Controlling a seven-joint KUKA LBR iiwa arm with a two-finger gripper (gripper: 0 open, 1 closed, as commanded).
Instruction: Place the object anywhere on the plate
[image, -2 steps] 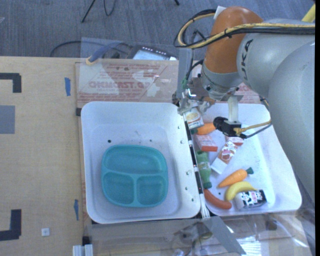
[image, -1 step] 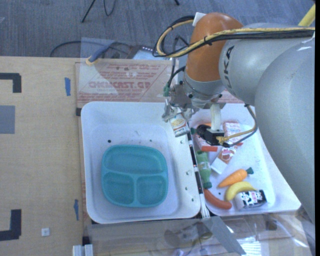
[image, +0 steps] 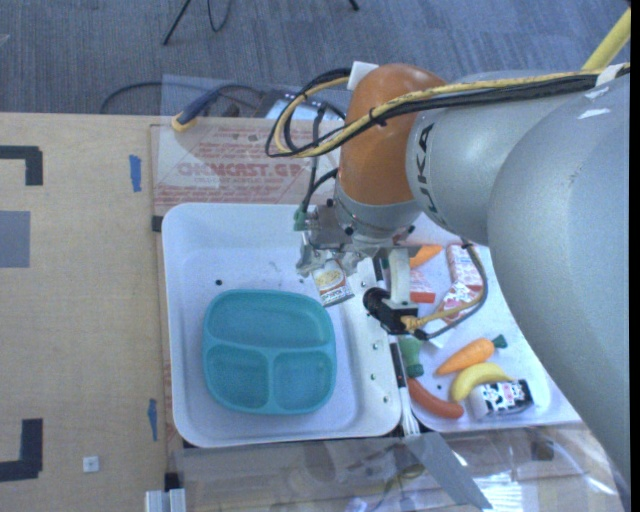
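A teal divided plate (image: 268, 350) lies in the left bin (image: 190, 250), towards its front. My gripper (image: 328, 268) hangs over the left bin's right side, just past the plate's far right corner. A small tan and white packet (image: 332, 286) sits between its fingertips, tilted, above the strip between the plate and the bin's right wall. The packet is beside the plate's rim and does not rest on the plate. The grey arm with its orange band covers the far part of the right bin.
The right bin (image: 545, 405) holds a carrot (image: 465, 355), a banana (image: 480, 378), a red sausage (image: 436, 401), a black and white carton (image: 501, 397), a red and white wrapper (image: 463, 280) and a green piece (image: 411, 360). A divider (image: 385, 385) separates the bins.
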